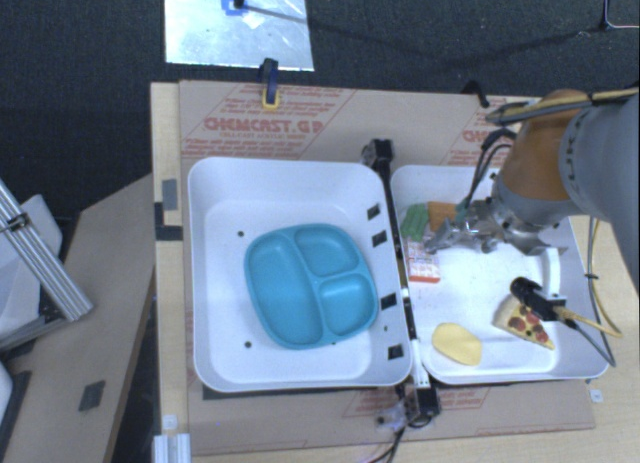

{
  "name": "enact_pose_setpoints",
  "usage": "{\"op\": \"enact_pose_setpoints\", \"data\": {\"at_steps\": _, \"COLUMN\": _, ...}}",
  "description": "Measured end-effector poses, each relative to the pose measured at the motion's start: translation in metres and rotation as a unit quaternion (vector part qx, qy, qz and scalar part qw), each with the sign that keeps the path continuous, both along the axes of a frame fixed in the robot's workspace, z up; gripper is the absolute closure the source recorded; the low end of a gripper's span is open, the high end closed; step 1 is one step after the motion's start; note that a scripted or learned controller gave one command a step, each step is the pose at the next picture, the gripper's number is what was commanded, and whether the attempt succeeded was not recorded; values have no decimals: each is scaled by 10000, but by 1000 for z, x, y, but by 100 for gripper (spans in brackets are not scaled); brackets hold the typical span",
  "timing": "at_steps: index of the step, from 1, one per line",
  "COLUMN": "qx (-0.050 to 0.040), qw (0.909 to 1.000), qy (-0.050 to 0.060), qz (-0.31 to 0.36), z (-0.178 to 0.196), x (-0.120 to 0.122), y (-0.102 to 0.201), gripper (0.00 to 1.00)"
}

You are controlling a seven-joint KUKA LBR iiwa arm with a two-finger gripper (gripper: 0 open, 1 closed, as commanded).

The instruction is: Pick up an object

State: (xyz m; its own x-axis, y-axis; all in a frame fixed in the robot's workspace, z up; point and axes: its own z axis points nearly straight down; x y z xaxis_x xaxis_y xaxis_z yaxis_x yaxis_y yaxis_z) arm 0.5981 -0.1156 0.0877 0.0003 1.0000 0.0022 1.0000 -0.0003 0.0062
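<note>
Gripper (437,238) low in right bin (480,296), beside green block (415,219) and white card (424,267); finger state cannot be told. Pizza slice (523,323) and yellow piece (457,343) lie near front. Blue divided plate (310,283) in left bin (225,251).

Bins (215,191): smooth white plastic, faint sheen. Divided tray (310,284): glossy blue plastic. Bench sheet (330,116): matt brown cardboard (red print). Gripper (432,242): bare grey metal.
</note>
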Motion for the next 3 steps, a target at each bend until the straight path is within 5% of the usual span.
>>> {"op": "enact_pose_setpoints", "data": {"at_steps": 1, "qx": -11, "qw": 10000, "qy": -10, "qz": 13, "z": 3, "x": 4, "y": 0, "gripper": 0}}
{"op": "enact_pose_setpoints", "data": {"at_steps": 2, "qx": -18, "qw": 10000, "qy": -41, "qz": 6, "z": 13, "x": 5, "y": -1, "gripper": 100}}
{"op": "enact_pose_setpoints", "data": {"at_steps": 3, "qx": -14, "qw": 10000, "qy": 7, "qz": 21, "z": 57, "x": 4, "y": 2, "gripper": 100}}
